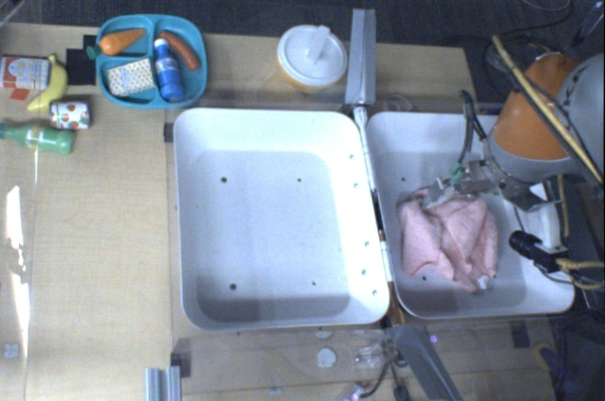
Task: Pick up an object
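Overhead view of the bench with two white bins. The pink crumpled cloth (447,239) lies in the right bin (416,144), toward its middle and front, its long axis running roughly from the bin's back to its front. The gripper (458,185) stands over the cloth's rear edge, at or just above the fabric; the cloth therefore extends from the tool toward the bin's front wall. Whether the gripper is wide, narrow, or closed on fabric cannot be told from here, since metal parts and cloth folds merge at that spot. The arm's grey body and orange band (529,120) cover the bin's right rear corner. The left bin (189,200) has only bare floor. A judgement: contact, if any, is at the cloth's rear edge.
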Controlling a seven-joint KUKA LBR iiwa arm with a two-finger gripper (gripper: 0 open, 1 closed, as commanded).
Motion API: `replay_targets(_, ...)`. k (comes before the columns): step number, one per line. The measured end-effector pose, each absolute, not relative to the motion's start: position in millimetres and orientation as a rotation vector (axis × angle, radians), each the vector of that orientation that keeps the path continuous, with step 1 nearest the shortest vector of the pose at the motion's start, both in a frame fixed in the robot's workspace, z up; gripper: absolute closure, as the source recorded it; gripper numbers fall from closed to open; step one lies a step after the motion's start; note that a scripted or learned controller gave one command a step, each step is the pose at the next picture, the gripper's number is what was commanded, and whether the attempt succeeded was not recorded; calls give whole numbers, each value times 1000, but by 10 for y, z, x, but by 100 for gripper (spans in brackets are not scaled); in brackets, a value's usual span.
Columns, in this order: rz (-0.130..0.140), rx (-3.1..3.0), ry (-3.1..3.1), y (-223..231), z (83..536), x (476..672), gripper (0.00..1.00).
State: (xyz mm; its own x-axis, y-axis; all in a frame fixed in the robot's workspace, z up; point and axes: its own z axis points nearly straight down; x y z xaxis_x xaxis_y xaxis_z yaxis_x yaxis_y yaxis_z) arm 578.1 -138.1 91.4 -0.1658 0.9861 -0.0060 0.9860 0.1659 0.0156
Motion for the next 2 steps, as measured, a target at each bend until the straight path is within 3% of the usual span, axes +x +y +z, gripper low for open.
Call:
replay_targets(1,16,1943,2447,-944,922,5584,0)
replay_targets(2,22,1938,2442,-944,1046,5612,100)
